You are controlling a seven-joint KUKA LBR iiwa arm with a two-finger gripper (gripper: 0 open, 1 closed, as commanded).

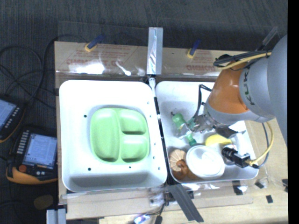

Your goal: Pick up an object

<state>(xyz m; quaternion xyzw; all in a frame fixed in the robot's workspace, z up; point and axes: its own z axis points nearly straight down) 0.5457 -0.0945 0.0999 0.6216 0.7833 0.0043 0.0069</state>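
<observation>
Several objects crowd the gripper (198, 124) at centre-right, whose grip I cannot tell, so the green bottle (179, 121) may slip aside.

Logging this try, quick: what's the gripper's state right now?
Gripper: cannot be told; it is low in the right bin beside the green bottle.

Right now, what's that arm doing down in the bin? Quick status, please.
Gripper low in the right bin, among the clutter. Green bottle right beside it, no grasp visible. White round container and yellow object crowd close by.
</observation>
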